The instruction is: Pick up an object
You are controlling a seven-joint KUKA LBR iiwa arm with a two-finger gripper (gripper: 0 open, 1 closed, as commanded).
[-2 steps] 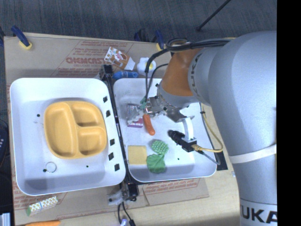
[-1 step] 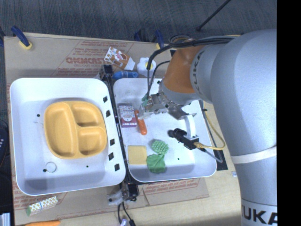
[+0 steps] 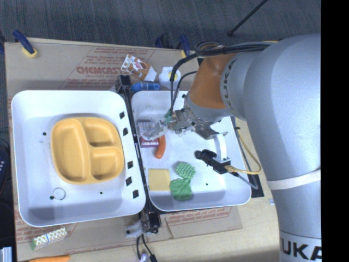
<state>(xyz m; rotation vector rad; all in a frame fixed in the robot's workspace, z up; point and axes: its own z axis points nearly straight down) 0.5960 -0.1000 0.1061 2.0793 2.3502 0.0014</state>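
Note:
My gripper [image 3: 162, 126] hangs low over the left part of the right bin [image 3: 234, 192], below the orange band [image 3: 210, 86] of the arm. A clear packet with a pink label [image 3: 145, 134] lies just left of it. An orange sausage-shaped piece [image 3: 159, 147] lies just below it. Nearer the front of this bin are a yellow square slab [image 3: 159, 179], a green waffled piece [image 3: 185, 170] and a green crumpled lump [image 3: 181, 190]. The wrist hides the bin's back right part.
The left bin [image 3: 32, 113] holds a yellow divided tray [image 3: 87, 149]. Behind the bins on the cardboard lie a small printed packet [image 3: 133, 65], a white piece [image 3: 150, 73] and a blue item [image 3: 146, 86]. A black fitting with a cable [image 3: 211, 159] juts from the arm over the right bin.

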